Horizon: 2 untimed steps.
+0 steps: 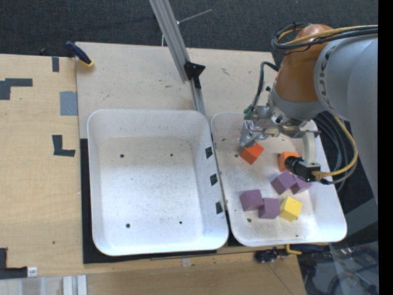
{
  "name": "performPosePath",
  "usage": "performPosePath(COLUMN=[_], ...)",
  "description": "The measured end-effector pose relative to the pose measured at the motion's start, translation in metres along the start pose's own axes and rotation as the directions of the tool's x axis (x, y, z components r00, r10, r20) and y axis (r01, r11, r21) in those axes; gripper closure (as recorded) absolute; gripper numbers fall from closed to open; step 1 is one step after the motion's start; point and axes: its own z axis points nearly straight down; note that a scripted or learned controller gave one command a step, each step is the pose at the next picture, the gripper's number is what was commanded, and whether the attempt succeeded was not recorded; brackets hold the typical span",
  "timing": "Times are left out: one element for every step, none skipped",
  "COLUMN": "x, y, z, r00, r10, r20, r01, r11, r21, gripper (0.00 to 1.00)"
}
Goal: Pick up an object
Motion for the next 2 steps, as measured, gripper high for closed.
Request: performPosePath(x=[0.055,0.109], y=[0.002,-0.008], z=[-0.019,-0.026], r00=[1.0,1.0], r10=[-0.002,-0.001], r20=[-0.001,-0.001], r01=[0.002,0.001], r11=[1.0,1.0], r21=[-0.003,-0.001], gripper=[1.0,1.0])
